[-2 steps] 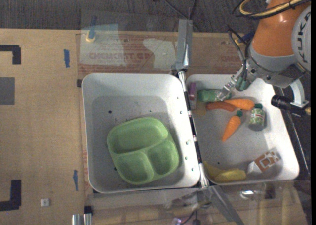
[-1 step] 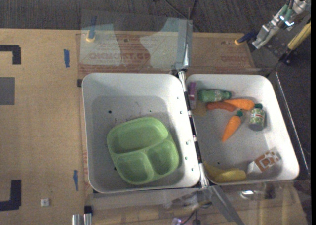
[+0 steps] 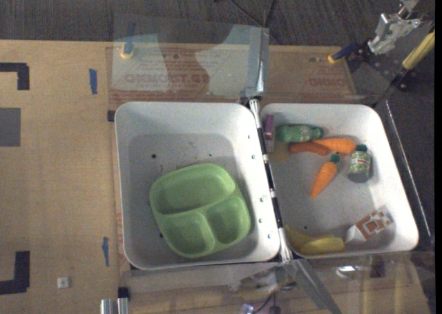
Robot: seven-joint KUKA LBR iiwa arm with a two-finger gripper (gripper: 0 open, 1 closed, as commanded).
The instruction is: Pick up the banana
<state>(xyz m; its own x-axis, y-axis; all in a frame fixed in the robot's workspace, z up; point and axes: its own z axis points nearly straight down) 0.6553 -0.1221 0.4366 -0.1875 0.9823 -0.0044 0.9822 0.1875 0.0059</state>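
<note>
against the near wall of the right bin [image 3: 397, 168], close to its near left corner, lies the banana [image 3: 316, 243], yellow, on its side and tucked into the curve where floor meets wall. a small white carton [image 3: 373, 224] sits just beside its right end. farther back in that bin are two carrots [image 3: 325, 175], one lying across near the far wall and one slanting toward the middle, a green bottle [image 3: 300, 132] near the far left corner and a small jar [image 3: 359, 162] toward the right wall. the left bin [image 3: 131, 188] carries a green tray [image 3: 200, 209] with compartments.

the end effector [image 3: 397, 26] hangs past the bench's far right corner, well apart from the banana and outside both bins; whether it is open i cannot tell, and nothing appears in it.

the task looks to be at its start, the approach not yet made. the next move calls for a long reach to the near left corner of the right bin, then a descent that clears the wall and the carton, since the banana hugs the edge.
</note>
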